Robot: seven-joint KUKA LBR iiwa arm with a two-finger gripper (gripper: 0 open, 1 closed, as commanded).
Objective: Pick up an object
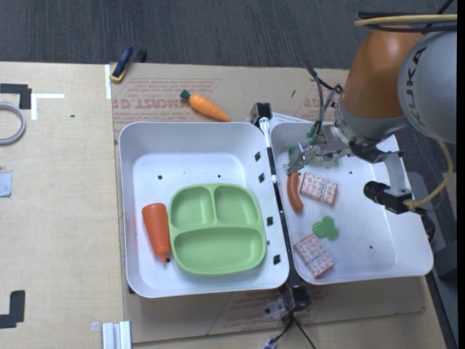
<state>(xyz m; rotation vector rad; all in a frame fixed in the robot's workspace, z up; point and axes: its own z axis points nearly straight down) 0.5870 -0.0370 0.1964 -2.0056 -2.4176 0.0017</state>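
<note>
Two white bins sit side by side on a brown cardboard sheet on the bench. The left bin (pixel 138 144) holds a green plate (pixel 216 228) with three sections, and there is no food on the plate. Just beside the plate, on its left, lies an orange toy carrot (pixel 156 230), close to the bin's left wall. The right bin (pixel 392 257) holds more small things. A thin orange-red toy sausage (pixel 294 191) lies near the bin's left wall. Just beside it on the right is a small red and white patterned box (pixel 318 187). Below that is a little green toy (pixel 326 228), and its kind is too small to tell. Lower still, near the front wall, lies a second red and white patterned box (pixel 314 256), tilted. The grey arm with the orange band (pixel 378 71) reaches in from the right, and its gripper (pixel 309 153) hangs over the back left part of the right bin, just above the sausage and the first box. The view does not show if the pincer is wide or narrow, so I cannot tell, and nothing can be seen held in it. Outside the bins, another toy carrot (pixel 205 106) with a green top lies on the cardboard behind the left bin. A blue and yellow thing (pixel 122 64) lies farther back to the left.
</note>
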